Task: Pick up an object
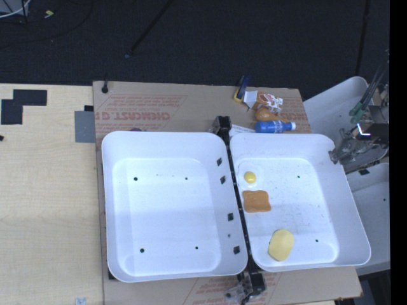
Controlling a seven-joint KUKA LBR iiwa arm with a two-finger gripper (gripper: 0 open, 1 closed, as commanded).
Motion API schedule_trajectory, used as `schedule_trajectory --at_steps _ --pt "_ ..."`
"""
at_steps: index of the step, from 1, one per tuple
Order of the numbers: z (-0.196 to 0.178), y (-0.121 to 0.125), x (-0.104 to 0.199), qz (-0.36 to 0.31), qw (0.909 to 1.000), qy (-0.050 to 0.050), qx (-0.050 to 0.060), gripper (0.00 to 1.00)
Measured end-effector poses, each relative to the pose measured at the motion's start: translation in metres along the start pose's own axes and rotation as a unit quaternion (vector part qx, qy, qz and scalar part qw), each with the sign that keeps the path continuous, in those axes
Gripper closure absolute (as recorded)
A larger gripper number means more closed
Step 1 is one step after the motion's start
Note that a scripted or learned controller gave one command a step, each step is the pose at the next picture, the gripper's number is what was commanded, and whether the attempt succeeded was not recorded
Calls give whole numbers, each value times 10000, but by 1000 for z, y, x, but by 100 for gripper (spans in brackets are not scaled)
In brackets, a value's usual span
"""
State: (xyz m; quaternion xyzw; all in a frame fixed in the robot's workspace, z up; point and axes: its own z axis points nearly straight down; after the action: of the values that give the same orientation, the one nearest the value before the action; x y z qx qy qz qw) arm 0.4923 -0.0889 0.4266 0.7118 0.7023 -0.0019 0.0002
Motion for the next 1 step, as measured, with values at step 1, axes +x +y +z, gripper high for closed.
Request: schedule_trajectory --at_steps 1 --pt "123 -19 68 -86 9999 28 76 100"
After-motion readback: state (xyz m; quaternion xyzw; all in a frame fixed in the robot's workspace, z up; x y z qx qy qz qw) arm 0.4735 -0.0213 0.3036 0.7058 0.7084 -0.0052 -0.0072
